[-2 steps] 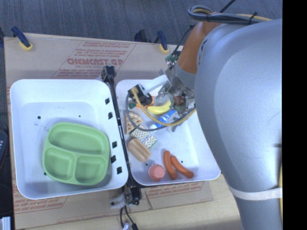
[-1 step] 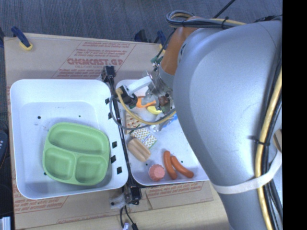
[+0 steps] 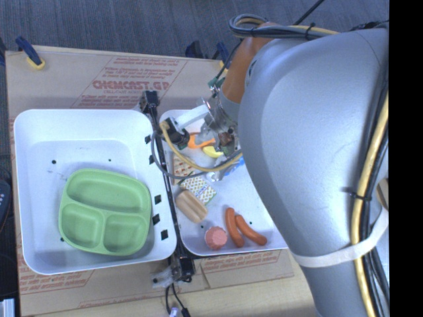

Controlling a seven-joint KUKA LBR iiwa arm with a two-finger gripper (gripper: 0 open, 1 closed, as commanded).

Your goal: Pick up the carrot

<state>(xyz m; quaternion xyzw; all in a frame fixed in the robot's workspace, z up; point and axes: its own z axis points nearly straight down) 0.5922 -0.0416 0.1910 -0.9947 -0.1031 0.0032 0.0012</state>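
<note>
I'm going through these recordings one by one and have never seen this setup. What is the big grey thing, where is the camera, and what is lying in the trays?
The big grey shape is a robot arm reaching in from the right; the orange band sits above its wrist. One fixed camera looks down at a slant on two shallow white bins. The left bin holds a green divided plate. The right bin holds toy food: an orange carrot, a yellow piece beside it, a hot dog bun, a pink round piece and two sausages. The gripper is low over the carrot, but whether it holds anything is too cluttered to tell.
</note>
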